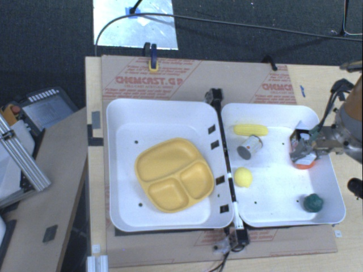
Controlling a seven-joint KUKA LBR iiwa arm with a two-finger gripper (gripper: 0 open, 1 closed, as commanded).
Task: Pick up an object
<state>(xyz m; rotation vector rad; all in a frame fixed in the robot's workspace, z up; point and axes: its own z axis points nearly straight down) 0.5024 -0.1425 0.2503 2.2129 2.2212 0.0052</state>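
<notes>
The right bin (272, 208) holds a long yellow banana-shaped piece (250, 130) near its far wall. A small grey can (249, 147) lies on its side just below it, and a round yellow ball (243, 177) rests by the divider. A dark green lump (312, 202) sits in the near right corner. An orange and white object (305, 162) lies at the bin's right side. My gripper (299, 147) hangs low directly over that orange object, reaching in from the right and partly covering it; whether it touches it I cannot tell.
The left bin (122, 118) carries a yellow divided tray (173, 174). A black hinge strip (222, 152) runs between the two bins. Cardboard (187, 78) underlies both. A yellow clamp (153, 61) stands at the cardboard's far edge, and cables cross behind it.
</notes>
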